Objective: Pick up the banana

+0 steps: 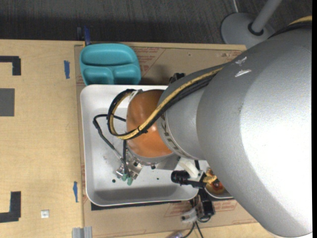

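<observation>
Claw: small metal two-finger gripper (pixel 127 172) low over the bin floor; grip state, cannot tell.
Banana: hidden from here.
Bin: shallow glossy white plastic bin (pixel 91 133), rounded corners.
Behind: teal moulded plastic tray (pixel 110 63).
Surface: pale wooden bench (pixel 39 133).
Room: dark ribbed carpet (pixel 124 9).

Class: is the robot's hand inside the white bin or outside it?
Inside. The hand sits low over the white bin's floor, within its walls.

Your arm (pixel 257 133) reaches in from right, grey bulk foremost, orange band (pixel 143 128) above wrist; gripper (pixel 127 173) points down, low.
</observation>
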Motion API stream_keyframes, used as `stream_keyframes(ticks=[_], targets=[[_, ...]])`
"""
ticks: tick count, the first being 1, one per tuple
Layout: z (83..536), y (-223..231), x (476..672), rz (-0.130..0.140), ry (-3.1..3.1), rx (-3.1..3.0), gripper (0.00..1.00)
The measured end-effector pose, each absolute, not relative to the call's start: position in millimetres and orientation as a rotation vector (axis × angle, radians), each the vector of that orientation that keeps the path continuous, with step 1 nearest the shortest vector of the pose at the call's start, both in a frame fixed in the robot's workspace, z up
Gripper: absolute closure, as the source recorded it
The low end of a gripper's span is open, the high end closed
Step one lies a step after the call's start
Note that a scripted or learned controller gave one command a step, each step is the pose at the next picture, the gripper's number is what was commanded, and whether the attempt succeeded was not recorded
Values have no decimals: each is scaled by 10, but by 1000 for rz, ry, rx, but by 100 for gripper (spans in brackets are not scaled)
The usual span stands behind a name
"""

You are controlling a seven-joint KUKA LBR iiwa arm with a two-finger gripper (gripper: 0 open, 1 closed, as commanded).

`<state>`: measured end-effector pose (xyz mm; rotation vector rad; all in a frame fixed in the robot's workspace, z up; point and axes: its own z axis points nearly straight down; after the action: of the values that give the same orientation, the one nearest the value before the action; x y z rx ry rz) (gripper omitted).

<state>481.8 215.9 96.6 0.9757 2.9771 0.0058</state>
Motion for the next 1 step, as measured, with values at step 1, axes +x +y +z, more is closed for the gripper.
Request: stream_keyframes(ticks=[1], targets=[[1064, 2163, 4823, 9, 2975, 976, 100]])
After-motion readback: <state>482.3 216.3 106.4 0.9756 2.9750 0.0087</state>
